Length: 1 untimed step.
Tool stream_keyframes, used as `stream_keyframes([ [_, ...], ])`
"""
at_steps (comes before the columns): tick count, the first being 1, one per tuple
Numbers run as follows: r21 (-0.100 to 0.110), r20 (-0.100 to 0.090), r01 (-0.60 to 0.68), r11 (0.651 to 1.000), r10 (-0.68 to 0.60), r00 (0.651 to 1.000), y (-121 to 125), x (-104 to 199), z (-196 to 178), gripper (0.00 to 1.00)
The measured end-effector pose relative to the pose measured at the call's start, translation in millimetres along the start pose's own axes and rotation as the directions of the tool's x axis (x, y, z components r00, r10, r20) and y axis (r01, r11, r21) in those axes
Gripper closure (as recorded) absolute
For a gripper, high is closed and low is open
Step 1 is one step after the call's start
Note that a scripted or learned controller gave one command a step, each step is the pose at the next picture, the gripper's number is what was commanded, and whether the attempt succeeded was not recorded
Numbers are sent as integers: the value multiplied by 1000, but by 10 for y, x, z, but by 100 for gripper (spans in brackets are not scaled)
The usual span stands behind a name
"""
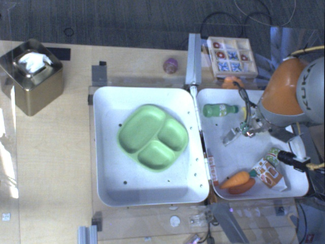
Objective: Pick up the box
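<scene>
Carrot (237, 181) touching the box (268, 172) at the right bin's (223, 151) near edge; gripper (242, 132), finger state indeterminate, hovers beyond the box. Risk: a grasp may snag the carrot or bin wall.

We count two white bins (101, 151), one green divided plate (152, 136), one green bottle (219, 110), one carrot (237, 180), one box (268, 171), and one tissue holder (33, 78).

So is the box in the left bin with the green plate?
No, the box lies in the right bin, near its lower right corner beside the carrot, while the green plate sits in the left bin.
</scene>
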<state>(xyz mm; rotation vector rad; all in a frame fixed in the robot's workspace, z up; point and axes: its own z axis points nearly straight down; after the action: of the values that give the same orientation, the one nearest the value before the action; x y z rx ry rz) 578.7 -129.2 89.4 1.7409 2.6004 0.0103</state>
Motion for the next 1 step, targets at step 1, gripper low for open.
stream_keyframes([
  [1,6,-1,-297,955,297,955,547,-60,-333,0],
])
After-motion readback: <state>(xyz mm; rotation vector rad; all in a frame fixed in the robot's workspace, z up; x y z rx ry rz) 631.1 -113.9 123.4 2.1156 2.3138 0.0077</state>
